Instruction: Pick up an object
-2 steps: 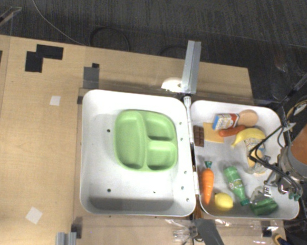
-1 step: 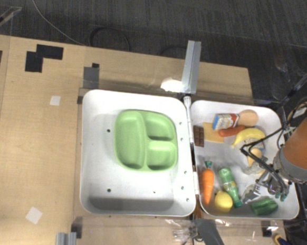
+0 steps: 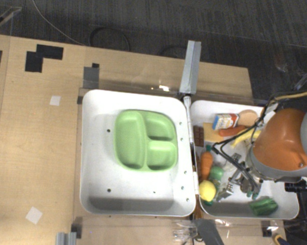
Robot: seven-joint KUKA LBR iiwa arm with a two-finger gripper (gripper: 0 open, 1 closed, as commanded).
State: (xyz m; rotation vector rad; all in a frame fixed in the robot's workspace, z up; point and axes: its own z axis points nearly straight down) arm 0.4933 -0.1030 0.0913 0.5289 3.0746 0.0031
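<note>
The end effector (image 3: 232,184) is lowered into the right bin (image 3: 289,209) near a lemon (image 3: 207,190) and carrot (image 3: 206,162), its opening state indeterminate, while a green divided tray (image 3: 144,140) occupies the left bin (image 3: 96,141).

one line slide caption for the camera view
KUKA arm's claw low in right bin beside lemon and carrot; green tray in left bin.

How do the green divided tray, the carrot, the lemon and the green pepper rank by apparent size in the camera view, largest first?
1. Green divided tray, by far the largest.
2. Carrot and green pepper: too alike to separate; the carrot is partly covered.
3. Lemon, slightly smaller.
</note>
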